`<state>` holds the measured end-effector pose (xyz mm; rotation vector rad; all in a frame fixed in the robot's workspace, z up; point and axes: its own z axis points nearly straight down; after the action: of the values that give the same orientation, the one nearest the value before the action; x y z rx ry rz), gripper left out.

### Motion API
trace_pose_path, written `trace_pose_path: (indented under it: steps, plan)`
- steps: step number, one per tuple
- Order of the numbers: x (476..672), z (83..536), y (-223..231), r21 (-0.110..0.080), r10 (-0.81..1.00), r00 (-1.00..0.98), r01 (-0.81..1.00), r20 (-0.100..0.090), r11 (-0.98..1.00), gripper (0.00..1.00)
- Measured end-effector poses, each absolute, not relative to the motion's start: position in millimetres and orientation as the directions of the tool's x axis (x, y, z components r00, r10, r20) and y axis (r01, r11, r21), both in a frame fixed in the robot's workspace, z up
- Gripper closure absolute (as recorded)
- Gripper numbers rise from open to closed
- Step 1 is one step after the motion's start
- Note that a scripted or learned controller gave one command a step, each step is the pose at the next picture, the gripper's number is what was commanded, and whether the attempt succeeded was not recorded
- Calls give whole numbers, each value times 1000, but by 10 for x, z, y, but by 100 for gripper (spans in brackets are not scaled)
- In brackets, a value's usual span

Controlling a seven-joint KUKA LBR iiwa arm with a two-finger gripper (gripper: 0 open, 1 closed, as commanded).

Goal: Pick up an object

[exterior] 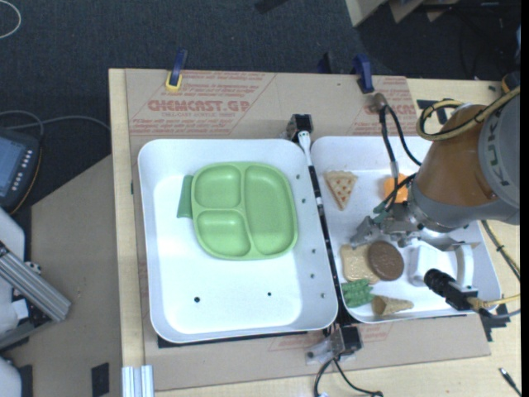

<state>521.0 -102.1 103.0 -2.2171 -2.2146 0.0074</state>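
The right bin (364,151) holds several toy foods. A pizza slice (340,187) lies at its far left, and an orange piece (395,188) is partly hidden beside the arm. A brown round disc (385,261) rests next to a tan bread slice (355,263). At the near edge lie a green leafy piece (358,292) and a tan wedge (390,306). My gripper (376,228) hangs low over the bin's middle, just above the brown disc and the bread slice. Nothing can be made out in its grasp.
The left bin (165,246) holds a green divided plate (244,209) toward its far side. The arm's grey and orange body covers the right part of the right bin. A raised divider (318,222) runs between the bins.
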Motion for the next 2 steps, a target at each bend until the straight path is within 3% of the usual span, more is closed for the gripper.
trace_pose_path:
  steps: [1,2]
  plan:
    - [5226,870,-1016,1,1000,0,1000,3,0,0]
    - [5243,991,-1009,8,1000,1,1000,3,-1,100]
